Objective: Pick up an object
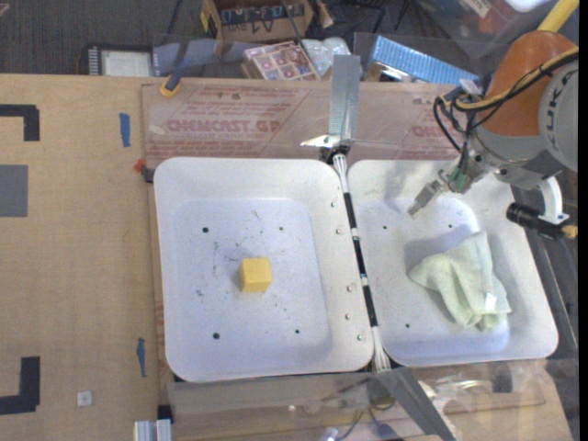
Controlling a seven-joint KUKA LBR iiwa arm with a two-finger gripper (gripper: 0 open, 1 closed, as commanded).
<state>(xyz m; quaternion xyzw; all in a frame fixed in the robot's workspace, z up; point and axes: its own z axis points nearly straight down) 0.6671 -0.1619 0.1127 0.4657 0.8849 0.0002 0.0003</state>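
A small yellow block (pixel 256 275) lies near the middle of the left bin (pixel 184 191). A crumpled pale green cloth (pixel 464 278) rests in the right bin (pixel 386 329), toward its right side. My gripper (pixel 426 197) hangs over the back part of the right bin, above and to the left of the cloth, pointing down and left. Nothing is seen between its fingers. The grey arm with its orange band (pixel 528 58) comes in from the upper right.
A metal divider (pixel 345 108) stands upright behind the seam between the two bins. A cardboard sheet (pixel 239 122) lies behind the bins, with boxes and clutter beyond it. Bare bench surface extends to the left.
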